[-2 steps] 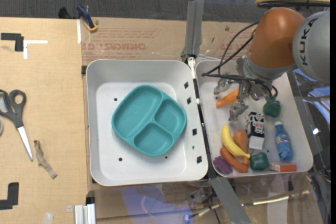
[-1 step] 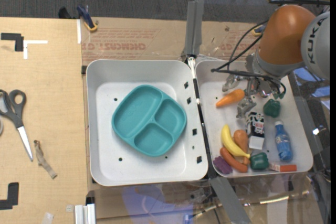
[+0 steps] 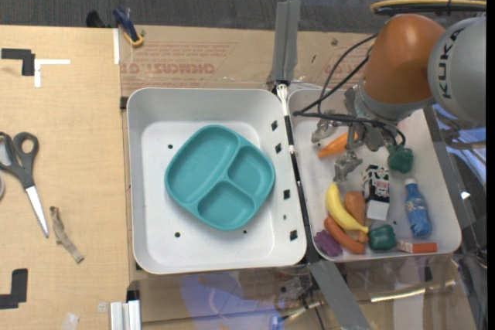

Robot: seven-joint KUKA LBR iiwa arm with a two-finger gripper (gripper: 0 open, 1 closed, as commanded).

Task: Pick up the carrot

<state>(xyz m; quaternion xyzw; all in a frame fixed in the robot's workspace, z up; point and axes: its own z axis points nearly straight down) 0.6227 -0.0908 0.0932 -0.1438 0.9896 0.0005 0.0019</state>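
Writing: "KUKA" reads on the grey arm [image 3: 462, 66]; mirrored print on the cardboard [image 3: 193, 62] behind the bins, unreadable.
Carrot [image 3: 334, 144]: in the right bin [image 3: 445, 189], near its back left corner, between the fingers of the tool [image 3: 340, 143].
Tool: clamped on the carrot, below the orange band [image 3: 402, 58].
Right bin, in front of the carrot: banana [image 3: 340, 209], sausage [image 3: 344, 236], purple piece [image 3: 328, 244], two green pieces, blue bottle [image 3: 416, 209], small cow-print carton [image 3: 377, 189].
Left bin [image 3: 147, 189]: teal divided plate [image 3: 220, 178].
Desk [image 3: 62, 166]: scissors [image 3: 23, 174] left of the left bin.
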